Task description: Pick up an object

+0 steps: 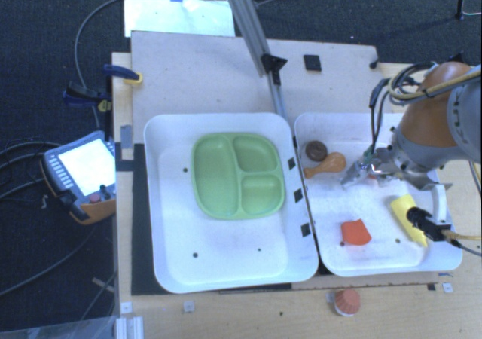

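The right bin (pixel 376 262) holds a brown round piece (pixel 315 151), a tan-orange pear-shaped piece (pixel 326 165), a red-orange block (pixel 355 233) and a yellow piece (pixel 401 209). My gripper (pixel 357 174) is low over the right bin's middle. It is just right of the tan-orange piece, close to its wide end. Whether it touches that piece is unclear. The red-orange block lies below the gripper and apart from it.
A green divided plate (pixel 238 176) lies in the left bin (pixel 173 255). A metal pole (pixel 248 13) slants down to the strip between the bins. A small round orange thing (pixel 346 301) sits on the bench in front of the right bin.
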